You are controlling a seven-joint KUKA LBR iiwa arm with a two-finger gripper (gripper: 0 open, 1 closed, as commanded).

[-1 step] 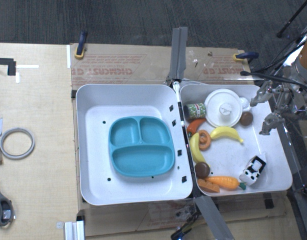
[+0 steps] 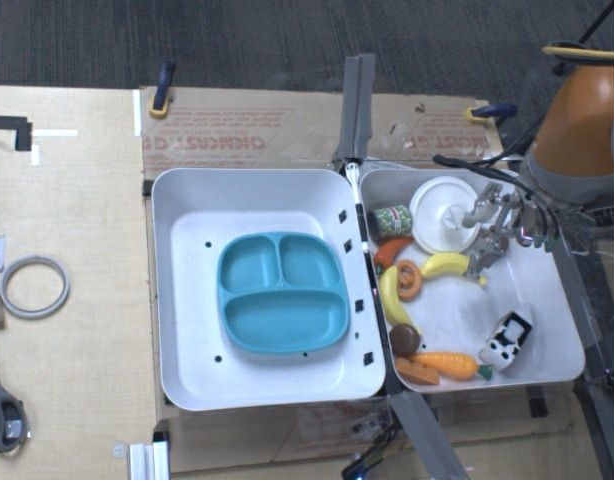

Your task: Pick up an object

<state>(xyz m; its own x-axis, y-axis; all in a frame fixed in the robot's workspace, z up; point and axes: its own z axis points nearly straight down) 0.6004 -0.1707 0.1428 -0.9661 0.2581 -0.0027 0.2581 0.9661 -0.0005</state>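
Camera view: yellow banana point(image 2: 445, 264) lies in the right bin point(image 2: 547, 353), and the gripper point(image 2: 484, 236) hovers just above its right end, fingers spread, pinching nothing. White bowl point(image 2: 442, 211) sits beside it; carrot point(image 2: 449, 365) and cow toy point(image 2: 507, 340) lie nearer the front. Left bin point(image 2: 182, 298) carries a blue divided plate point(image 2: 283, 292).

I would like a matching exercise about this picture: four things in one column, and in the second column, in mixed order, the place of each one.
Things:
1. blue divided plate
2. carrot
3. roll of tape
4. white round dish

Places:
A. on the wooden bench, left of both bins
B. near the front edge of the right bin
C. in the middle of the left bin
D. at the back of the right bin, beside the gripper

Pairs: 1-C, 2-B, 3-A, 4-D
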